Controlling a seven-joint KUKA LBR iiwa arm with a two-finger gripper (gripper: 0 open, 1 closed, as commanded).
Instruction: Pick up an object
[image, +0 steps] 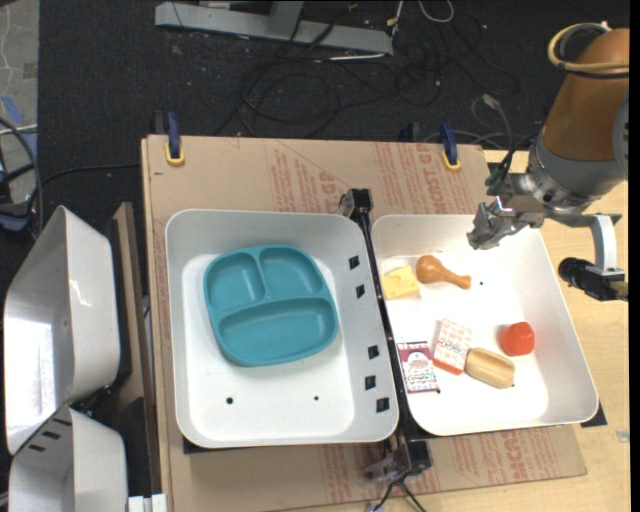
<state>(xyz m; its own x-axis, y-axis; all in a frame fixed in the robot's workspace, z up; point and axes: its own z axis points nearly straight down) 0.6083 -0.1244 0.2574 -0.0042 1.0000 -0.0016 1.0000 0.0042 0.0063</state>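
From above, the grey end effector (486, 232) hangs over the far edge of the right shallow white bin (560, 300); whether it is apart or together, I cannot tell. Near it lies an orange toy drumstick (441, 271), beside a yellow cheese wedge (401, 284).

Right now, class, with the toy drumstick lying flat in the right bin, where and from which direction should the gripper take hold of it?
Grip the toy drumstick across its thin handle, which points right, coming straight down from above. It lies flat on the right bin floor, and the round end is probably too wide and curved. The cheese wedge sits close on the left, so the handle end looks freer. The gripper hovers nearby.
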